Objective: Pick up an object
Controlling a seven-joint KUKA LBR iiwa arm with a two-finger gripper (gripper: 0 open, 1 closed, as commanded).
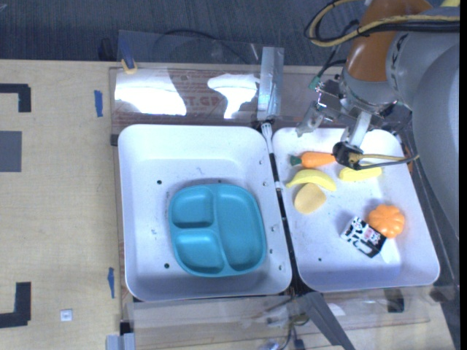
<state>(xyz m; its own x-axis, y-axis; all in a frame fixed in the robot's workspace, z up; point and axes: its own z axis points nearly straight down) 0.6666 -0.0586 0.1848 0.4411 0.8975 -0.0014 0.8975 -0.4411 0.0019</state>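
Nearest the camera in the right bin lie a black-and-white block and, touching its far right corner, a round orange fruit. In the left bin sits a teal divided plate, well apart from everything else. Farther back, near the right bin's left wall, a pale yellow lump sits against a banana, and just beyond the banana is the carrot, which I judge the likeliest pick. A second yellow piece lies to its right (it may be another banana, too small to tell). At the bin's far edge the end effector hangs low over the surface; from this angle I cannot tell whether it is open or closed, and nothing is visibly in its grasp. The carrot lies just on the camera's side of it and slightly left, its long axis running across the bin from left to right, leafy end to the left. A grasp would probably go best if it closed across that axis, coming down and a little toward the camera.
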